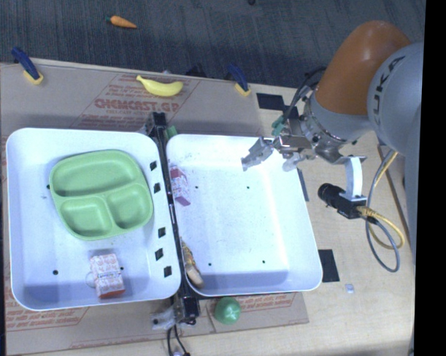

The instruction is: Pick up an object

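Observation:
My gripper (272, 160) hangs over the far right part of the right bin (279, 241), open, with nothing between its fingers. A red and white packet (179, 184) lies against the right bin's left wall, well to the gripper's left. A small tan object (190, 270) rests in that bin's near left corner. The left bin (24, 225) holds a green divided plate (98, 191) and a small red and white carton (106, 273) near its front.
A yellow banana (160, 85) lies on the cardboard behind the bins. A green ball (227, 309) sits on the cardboard in front of the right bin. An orange piece (123, 21) lies on the dark floor beyond. Cables (382, 223) trail right of the bins.

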